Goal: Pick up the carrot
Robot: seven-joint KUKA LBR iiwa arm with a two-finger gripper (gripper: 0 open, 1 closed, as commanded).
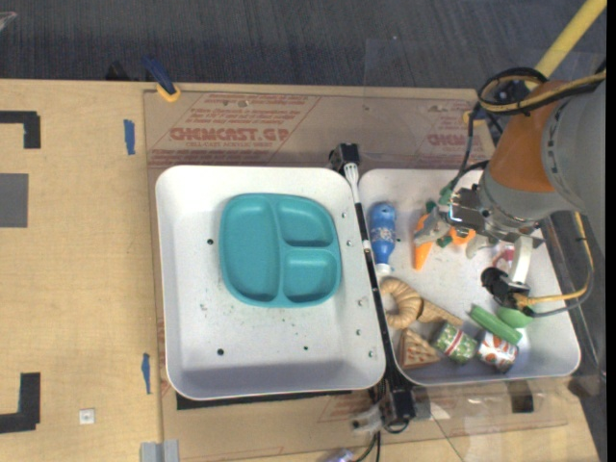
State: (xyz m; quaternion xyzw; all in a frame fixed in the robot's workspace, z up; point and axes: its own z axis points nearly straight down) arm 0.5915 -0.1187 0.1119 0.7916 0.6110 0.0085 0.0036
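Note:
The carrot (423, 251), a small orange cone with a bit of green at its top, lies in the upper middle of the right bin (558, 349). My gripper (449, 221) hangs low over the bin, just up and to the right of the carrot and very close to it. The wrist and its cables cover the gripper's tip. Small orange and green bits show right under the gripper, and I cannot make out whether they belong to the carrot or to another toy.
A blue bottle (382, 229) lies left of the carrot by the bin wall. A croissant (404, 298), a pizza slice (416, 346), a green can (450, 341), a green stick (496, 320) and a red-white can (497, 355) crowd the bin's front. The left bin (183, 335) holds a teal divided plate (281, 248).

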